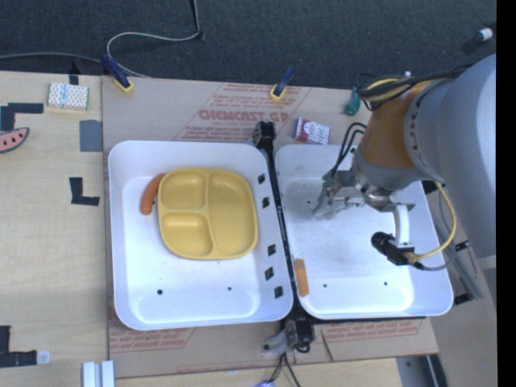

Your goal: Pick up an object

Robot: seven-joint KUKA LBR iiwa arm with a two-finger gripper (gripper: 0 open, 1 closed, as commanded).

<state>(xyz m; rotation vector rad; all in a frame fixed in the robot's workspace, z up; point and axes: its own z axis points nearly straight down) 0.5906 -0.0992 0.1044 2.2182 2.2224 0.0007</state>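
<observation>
A yellow divided plate [208, 213] lies in the left bin [137, 297]. An orange sausage-shaped piece [147, 194] rests against the plate's left edge. A second small orange piece [301, 276] lies in the right bin [419, 301], close to its left wall near the front. My gripper [326, 197] hangs low over the upper middle of the right bin, pointing left, well apart from the small orange piece. Nothing shows in its grasp.
The grey arm with its orange band [391, 131] covers the right bin's upper right. A black and yellow cable loop [395, 248] hangs below the wrist. Black clips [271, 252] line the divider between the bins. A small red packet [310, 131] lies on the cardboard behind.
</observation>
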